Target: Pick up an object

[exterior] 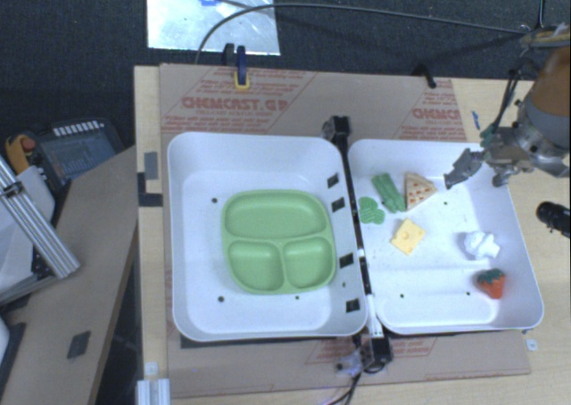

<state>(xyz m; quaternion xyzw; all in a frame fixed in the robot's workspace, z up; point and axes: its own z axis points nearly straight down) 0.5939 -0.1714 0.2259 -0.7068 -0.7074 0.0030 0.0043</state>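
Hovering over the right bin's (526, 305) far right corner, the gripper (477, 169) carries nothing; two dark fingers point different ways, one toward the bin's middle, one toward the near edge, so the jaws look released, w/ bare white floor showing in the gap.

Nearest pick, I'd say, is the cracker wedge (417, 189), lying toward the divider side from the fingers, near the far edge. Just beside it, touching or nearly so, sits the green pickle (387, 189), long axis running from far edge to near edge, w/ a green leaf piece (369, 210) by its near end. Cheese square (408, 236) sits about mid-bin, apart from the rest. White lump (480, 244) and strawberry (491, 283) lie along the right wall, toward the near right corner.

So the key relation: targets all lie divider-ward or near-edge-ward of the jaws, none directly under. Cracker's closest but crowded by the pickle; cheese has clear room round it. Left bin (192, 243) holds a green tray (275, 241), well apart from the arm.
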